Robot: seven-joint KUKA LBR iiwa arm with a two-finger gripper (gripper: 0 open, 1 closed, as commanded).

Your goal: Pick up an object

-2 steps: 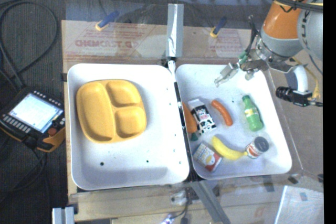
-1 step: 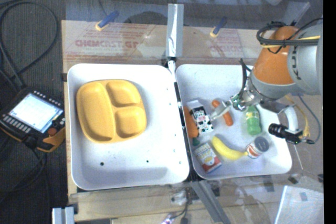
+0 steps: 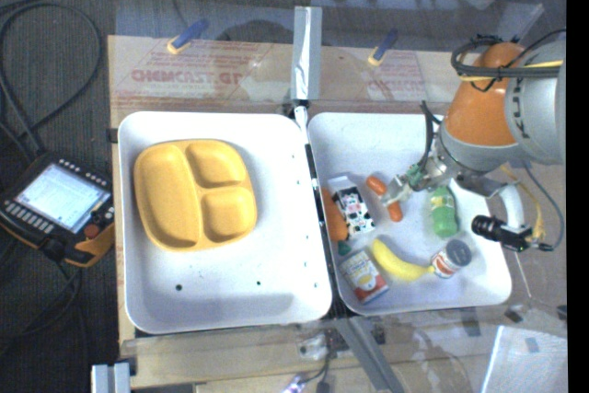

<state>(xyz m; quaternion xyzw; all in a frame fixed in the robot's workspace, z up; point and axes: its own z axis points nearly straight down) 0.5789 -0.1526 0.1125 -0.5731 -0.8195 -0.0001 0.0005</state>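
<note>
1. Nearest the camera, along the near edge of the right bin (image 3: 497,290), lie a small carton (image 3: 363,276), a banana (image 3: 398,260) and a red-and-white can (image 3: 449,259) on its side. All three rest on the bin floor, close together, and nothing is lifting them.

2. A little farther in, a black-and-white printed box (image 3: 352,210) sits near the bin's left wall, with an orange piece (image 3: 335,218) just beside it against the wall. To the right stand a green bottle (image 3: 444,212) and two small orange carrot-like bits (image 3: 386,198).

3. The gripper (image 3: 412,182) hangs low over this middle part of the right bin, between the orange bits and the green bottle. Its tip is small and blurred against the clutter, so I cannot tell whether the claw is released or clenched, and nothing can be seen caught in it.

4. Judged from this, the pick is not yet done: every object appears to lie in the bin. What is left is to settle on one item, likely an orange bit or the bottle, grasp it and raise it.

5. The left bin (image 3: 166,290) holds a yellow divided tray (image 3: 195,193).

6. Farthest off, the arm's orange band (image 3: 483,106) rises over the right bin's far right corner.
</note>
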